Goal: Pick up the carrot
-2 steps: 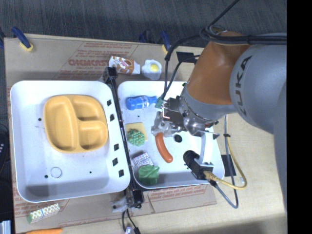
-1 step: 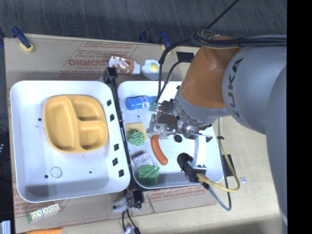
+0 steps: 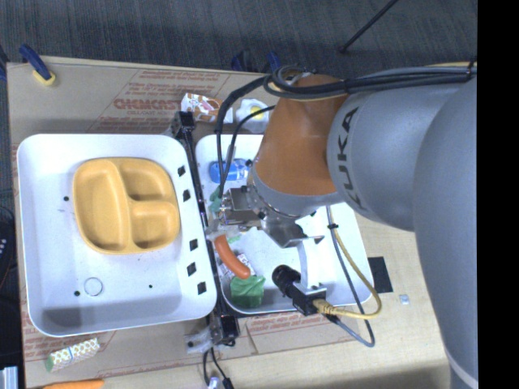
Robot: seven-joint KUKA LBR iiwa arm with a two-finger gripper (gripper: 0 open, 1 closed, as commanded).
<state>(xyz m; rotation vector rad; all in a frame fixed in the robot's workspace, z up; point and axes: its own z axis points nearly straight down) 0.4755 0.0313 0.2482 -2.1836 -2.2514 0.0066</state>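
The carrot (image 3: 229, 258), a short orange-red stick, lies in the right bin (image 3: 357, 298) near its left wall, towards the front. Just above the carrot the gripper (image 3: 235, 211) hangs low over the bin's left side, under the orange wrist band. The big grey arm hides much of this bin.
A green object (image 3: 248, 289) lies just in front of the carrot, and a blue one (image 3: 225, 171) at the back left of the same bin. In the left bin (image 3: 40, 298) rests a yellow divided plate (image 3: 126, 203). A black part with a yellow cable (image 3: 293, 288) sticks out beside the carrot.
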